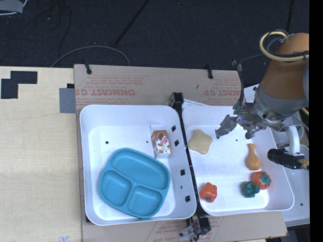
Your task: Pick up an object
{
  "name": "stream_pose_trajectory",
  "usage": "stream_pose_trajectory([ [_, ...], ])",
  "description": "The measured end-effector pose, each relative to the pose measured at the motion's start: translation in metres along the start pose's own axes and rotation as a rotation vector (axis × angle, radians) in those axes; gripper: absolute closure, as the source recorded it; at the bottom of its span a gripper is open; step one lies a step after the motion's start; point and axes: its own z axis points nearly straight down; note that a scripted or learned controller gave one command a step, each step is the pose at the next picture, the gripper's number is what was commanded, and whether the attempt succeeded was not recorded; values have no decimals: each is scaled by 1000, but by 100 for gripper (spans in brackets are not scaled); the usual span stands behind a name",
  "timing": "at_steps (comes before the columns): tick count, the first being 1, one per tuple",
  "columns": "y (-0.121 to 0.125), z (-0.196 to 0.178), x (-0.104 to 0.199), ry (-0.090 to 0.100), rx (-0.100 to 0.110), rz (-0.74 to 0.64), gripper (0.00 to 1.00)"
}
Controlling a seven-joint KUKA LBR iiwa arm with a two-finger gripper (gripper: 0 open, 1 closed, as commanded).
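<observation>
Sitting closest, along the lower edge of the right bin, are a red-orange pepper toy, a teal lump and a tomato-looking toy. The blue divided plate fills the left bin. Further up sit a small carton, a beige sponge-ish piece and an orange gourd. Jaws hover spread apart, holding nothing, above the right bin's upper part.
</observation>
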Motion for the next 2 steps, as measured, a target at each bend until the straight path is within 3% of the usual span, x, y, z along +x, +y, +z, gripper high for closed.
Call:
stream_pose_trajectory([
  [1, 2, -5, 0, -1, -10, -1, 0],
  [2, -4, 44, -7, -1, -5, 0, 0],
])
